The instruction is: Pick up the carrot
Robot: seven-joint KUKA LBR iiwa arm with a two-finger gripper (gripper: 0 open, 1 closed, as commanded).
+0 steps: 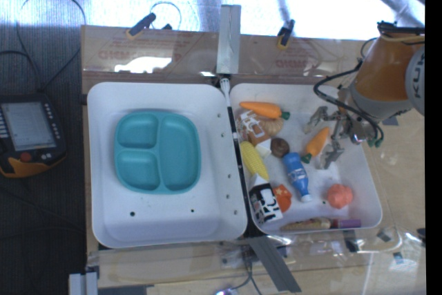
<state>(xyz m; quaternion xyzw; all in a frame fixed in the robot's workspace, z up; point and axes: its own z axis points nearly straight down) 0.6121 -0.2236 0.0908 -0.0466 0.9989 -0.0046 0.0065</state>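
Nearest, a purple marker (347,223) lies along the right bin's (369,198) front wall. Further back, the claw (326,136) stands spread wide around a small carrot (318,141), seemingly positioned to close on it.

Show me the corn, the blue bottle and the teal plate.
corn (253,159), camera view, middle of the cob
blue bottle (296,174), camera view, its body
teal plate (195,148), camera view, right rim

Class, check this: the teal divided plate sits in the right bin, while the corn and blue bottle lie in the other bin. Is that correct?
Not quite. The camera view shows the plate in the left bin; the corn and bottle lie in the other, right bin.
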